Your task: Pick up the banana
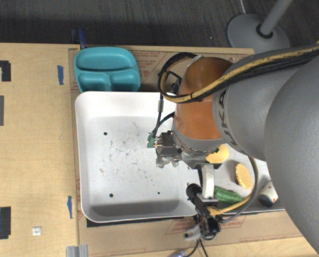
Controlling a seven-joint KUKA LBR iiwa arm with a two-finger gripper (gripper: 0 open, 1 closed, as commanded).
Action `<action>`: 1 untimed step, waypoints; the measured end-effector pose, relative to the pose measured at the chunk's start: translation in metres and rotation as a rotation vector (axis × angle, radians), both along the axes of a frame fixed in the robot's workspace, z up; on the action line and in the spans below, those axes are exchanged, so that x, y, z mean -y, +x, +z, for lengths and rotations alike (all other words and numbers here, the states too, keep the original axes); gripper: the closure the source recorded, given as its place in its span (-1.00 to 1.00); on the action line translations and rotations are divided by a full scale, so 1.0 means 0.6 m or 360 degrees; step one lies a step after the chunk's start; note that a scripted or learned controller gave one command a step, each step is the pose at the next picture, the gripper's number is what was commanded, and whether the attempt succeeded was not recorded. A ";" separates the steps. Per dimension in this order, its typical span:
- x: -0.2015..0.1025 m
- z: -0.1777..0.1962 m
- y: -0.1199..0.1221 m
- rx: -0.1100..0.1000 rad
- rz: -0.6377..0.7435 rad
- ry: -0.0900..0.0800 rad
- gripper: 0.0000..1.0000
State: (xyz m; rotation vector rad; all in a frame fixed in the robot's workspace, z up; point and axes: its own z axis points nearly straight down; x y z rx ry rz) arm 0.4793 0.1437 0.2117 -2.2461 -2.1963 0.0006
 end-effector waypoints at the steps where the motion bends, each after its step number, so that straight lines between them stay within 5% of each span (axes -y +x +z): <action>1: 0.000 0.000 0.000 -0.0001 0.0002 0.0000 -1.00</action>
